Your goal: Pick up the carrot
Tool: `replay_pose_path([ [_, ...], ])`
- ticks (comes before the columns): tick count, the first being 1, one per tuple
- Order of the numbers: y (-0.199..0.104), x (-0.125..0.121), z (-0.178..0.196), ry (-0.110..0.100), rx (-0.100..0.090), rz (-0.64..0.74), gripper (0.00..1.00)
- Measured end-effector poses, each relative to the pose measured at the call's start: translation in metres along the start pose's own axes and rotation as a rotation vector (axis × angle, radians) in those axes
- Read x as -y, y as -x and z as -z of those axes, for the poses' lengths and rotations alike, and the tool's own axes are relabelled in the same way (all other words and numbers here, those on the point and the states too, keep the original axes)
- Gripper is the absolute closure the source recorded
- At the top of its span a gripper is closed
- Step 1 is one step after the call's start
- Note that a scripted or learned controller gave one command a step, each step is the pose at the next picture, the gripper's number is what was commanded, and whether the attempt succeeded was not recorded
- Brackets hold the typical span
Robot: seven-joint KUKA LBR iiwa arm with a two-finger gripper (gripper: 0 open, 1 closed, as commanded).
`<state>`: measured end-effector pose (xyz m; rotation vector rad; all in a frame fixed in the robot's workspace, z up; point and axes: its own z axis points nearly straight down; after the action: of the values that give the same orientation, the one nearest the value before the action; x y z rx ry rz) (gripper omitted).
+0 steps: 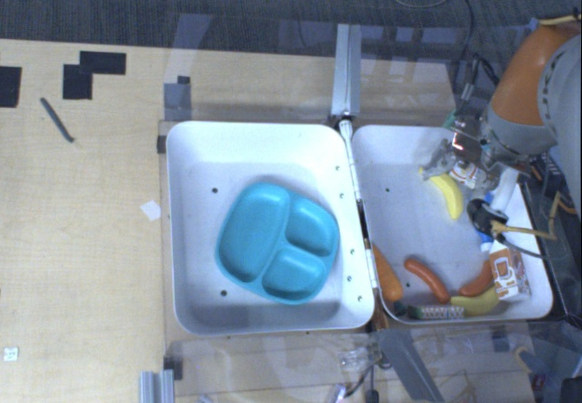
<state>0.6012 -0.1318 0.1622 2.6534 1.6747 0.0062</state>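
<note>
1. Left bin (pixel 191 210): holds a blue three-compartment tray (pixel 277 242), lying near the middle.
2. Right bin (pixel 400 165): carrot (pixel 388 277) lies against the lower-left wall, just beside the divider.
3. A sausage (pixel 427 278) lies right of the carrot; a banana (pixel 477 303) rests along the near wall.
4. Gripper (pixel 462 166): over the bin's upper right, at a yellow banana (pixel 448 195); whether the claw is spread or pressed together cannot be told.
</note>
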Motion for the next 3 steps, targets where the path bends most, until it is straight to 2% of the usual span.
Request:
replay_pose_path([
  [1, -0.040, -0.049, -0.016, 0.000, 0.000, -0.160, 0.00],
  [2, -0.027, 0.014, -0.073, 0.003, -0.003, -0.111, 0.00],
  [3, -0.030, 0.012, -0.061, 0.009, -0.008, -0.107, 1.00],
])
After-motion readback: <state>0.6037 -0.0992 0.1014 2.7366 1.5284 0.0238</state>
